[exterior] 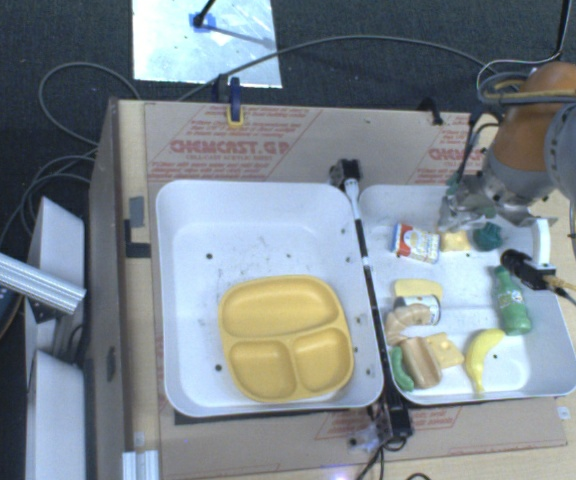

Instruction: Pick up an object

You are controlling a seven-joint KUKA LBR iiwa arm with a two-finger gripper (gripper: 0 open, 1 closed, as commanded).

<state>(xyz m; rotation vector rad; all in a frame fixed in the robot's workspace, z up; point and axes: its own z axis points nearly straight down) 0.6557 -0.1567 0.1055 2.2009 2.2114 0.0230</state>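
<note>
two bins; hand (460,211) low near right bin (553,378) far wall, grip state unclear; left bin (183,268) mostly open.

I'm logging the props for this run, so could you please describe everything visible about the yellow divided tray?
The yellow divided tray looks like matte plastic, rounded at the corners, with one long compartment at the far side and two smaller ones nearer the camera. It lies flat, slightly turned, in the near half of the left bin, and holds nothing.

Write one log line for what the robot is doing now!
gripper: low in right bin, far end | closest: small yellow piece, red-and-white carton | grasp: unconfirmed | yellow tray: left bin
</note>
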